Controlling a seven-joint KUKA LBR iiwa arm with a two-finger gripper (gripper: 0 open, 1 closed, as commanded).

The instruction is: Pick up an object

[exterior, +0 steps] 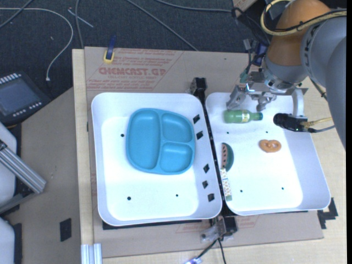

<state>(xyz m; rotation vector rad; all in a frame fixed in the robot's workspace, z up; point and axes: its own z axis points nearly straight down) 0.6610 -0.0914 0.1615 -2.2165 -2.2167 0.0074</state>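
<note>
Right bin (286,199): green bottle (242,116) lying near far edge. Gripper (251,103) just above it, fingers spread, grasping nothing. Pretzel (270,145) mid-bin, open floor around. Melon slice (227,155) against left wall.

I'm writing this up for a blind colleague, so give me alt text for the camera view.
A grey robot arm's gripper hangs over a green bottle lying at the far end of the right white bin, which also holds a brown pretzel-shaped piece and a watermelon slice. The left bin holds a blue divided plate.
</note>
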